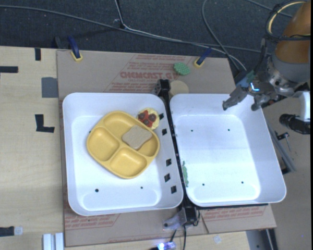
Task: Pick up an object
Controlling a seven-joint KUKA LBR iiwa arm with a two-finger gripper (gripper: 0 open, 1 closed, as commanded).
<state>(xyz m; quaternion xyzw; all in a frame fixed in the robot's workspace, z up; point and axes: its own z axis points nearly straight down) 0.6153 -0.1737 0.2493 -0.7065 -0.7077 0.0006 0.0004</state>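
A yellow divided plate [121, 146] lies in the left bin [78, 139]. A tan square piece [136, 137] rests on the plate near its middle. A small red and yellow object [148, 117] sits at the plate's upper right rim. My gripper [243, 104] hangs over the far right corner of the right bin [250, 191], well apart from the plate. Its two dark fingers are spread open with nothing between them.
A small green scrap [184, 169] lies by the right bin's left wall. Behind the bins, on the cardboard, sit a green knobbly piece [181, 68] and a pale round one [180, 86]. Black clips [166, 90] join the bins along their shared edge.
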